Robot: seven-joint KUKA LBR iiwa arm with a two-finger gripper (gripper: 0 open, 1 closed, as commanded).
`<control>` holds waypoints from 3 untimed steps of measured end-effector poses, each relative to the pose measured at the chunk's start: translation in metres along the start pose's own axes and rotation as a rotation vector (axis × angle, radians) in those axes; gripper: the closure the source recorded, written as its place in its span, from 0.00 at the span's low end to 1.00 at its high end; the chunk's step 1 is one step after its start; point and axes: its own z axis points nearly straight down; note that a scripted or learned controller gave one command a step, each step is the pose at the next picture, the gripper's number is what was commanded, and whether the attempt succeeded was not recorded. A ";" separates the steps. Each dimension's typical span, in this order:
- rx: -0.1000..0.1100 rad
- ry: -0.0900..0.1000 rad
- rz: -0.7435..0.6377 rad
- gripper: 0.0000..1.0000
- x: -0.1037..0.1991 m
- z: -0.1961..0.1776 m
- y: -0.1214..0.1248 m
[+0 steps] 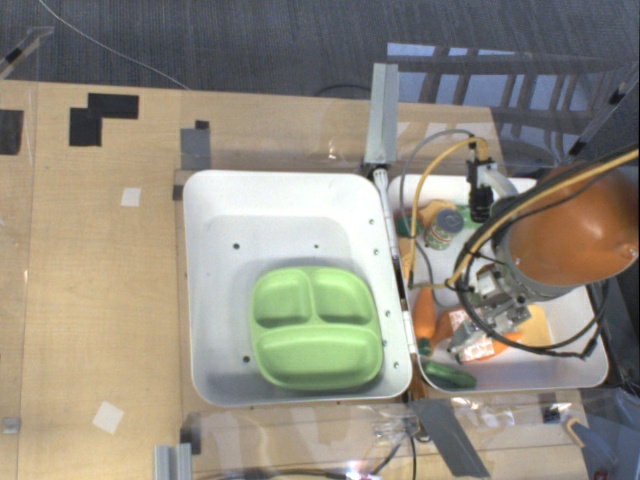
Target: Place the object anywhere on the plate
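Observation:
A green divided plate (316,327) lies in the left white bin (230,218), toward its front. My gripper (478,330) is low over the right bin (585,368), above a small red and white packet (476,348). An orange carrot (425,314) lies just left of the gripper. A green cucumber-like piece (449,375) lies at the bin's front edge. The wrist and cables hide whatever is directly under the gripper.
A small round can (441,225) stands at the back of the right bin beside a yellow cable (430,173). A flat yellow-orange piece (535,325) lies right of the gripper. The arm's orange band (572,236) covers much of that bin. A divider wall (397,268) separates the bins.

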 end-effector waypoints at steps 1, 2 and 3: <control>0.009 0.005 -0.173 1.00 -0.002 -0.141 -0.009; 0.000 -0.004 -0.262 1.00 0.000 -0.088 -0.089; 0.000 -0.001 -0.452 1.00 0.025 -0.049 -0.082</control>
